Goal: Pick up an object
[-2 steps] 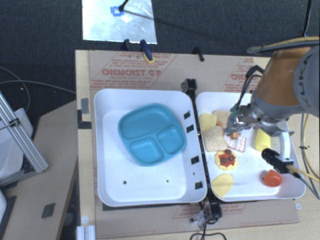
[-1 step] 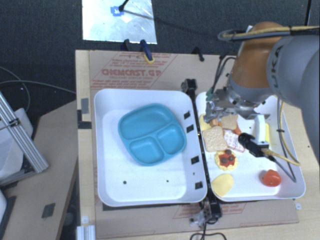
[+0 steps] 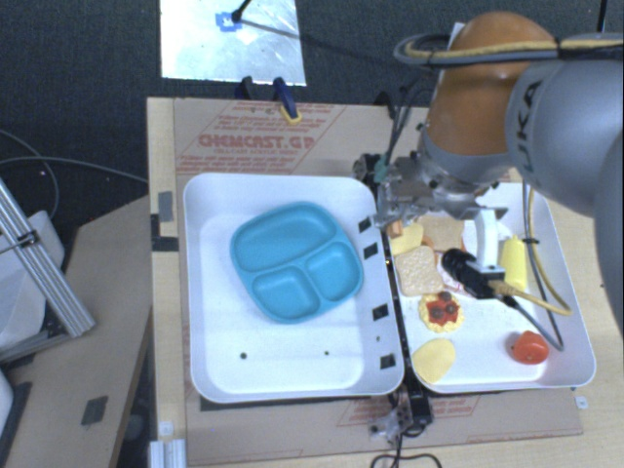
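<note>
The right white bin (image 3: pixel 575 359) holds several toy foods. A tan cracker (image 3: pixel 417 270) lies by its left wall, with a yellow cheese piece (image 3: pixel 407 236) and a toast slice (image 3: pixel 445 232) just behind it. Nearer the front sit a small round pizza (image 3: pixel 441 312), a pale yellow oval piece (image 3: pixel 434 359) and a red tomato (image 3: pixel 527 347). A yellow stick-shaped piece (image 3: pixel 513 264) and a white piece (image 3: pixel 485 238) lie to the right. My gripper (image 3: pixel 392 203) hangs low over the bin's back left corner, just above the cheese. The wrist hides its tips.
The left white bin (image 3: pixel 210 359) holds a blue divided plate (image 3: pixel 294 261) near its middle. The divider between the two bins runs under my gripper. The grey arm with its orange band (image 3: pixel 487 76) covers the back of the right bin.
</note>
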Robot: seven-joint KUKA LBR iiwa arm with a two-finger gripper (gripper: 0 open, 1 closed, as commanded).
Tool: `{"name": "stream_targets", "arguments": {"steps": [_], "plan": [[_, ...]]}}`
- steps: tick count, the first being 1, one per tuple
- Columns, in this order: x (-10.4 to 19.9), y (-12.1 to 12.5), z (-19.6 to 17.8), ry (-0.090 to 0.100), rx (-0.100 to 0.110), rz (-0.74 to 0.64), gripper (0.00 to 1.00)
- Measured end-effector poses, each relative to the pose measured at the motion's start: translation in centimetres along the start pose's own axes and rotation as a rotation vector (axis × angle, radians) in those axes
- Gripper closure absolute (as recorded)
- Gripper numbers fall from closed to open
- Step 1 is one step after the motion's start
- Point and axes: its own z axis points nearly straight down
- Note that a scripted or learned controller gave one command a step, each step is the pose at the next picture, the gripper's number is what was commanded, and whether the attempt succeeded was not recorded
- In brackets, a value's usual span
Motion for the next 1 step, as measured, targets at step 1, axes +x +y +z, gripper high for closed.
{"name": "stream_targets", "arguments": {"steps": [1], "plan": [[3.31,-0.32,-2.22,-0.001,0.004,0.003,1.00]]}}
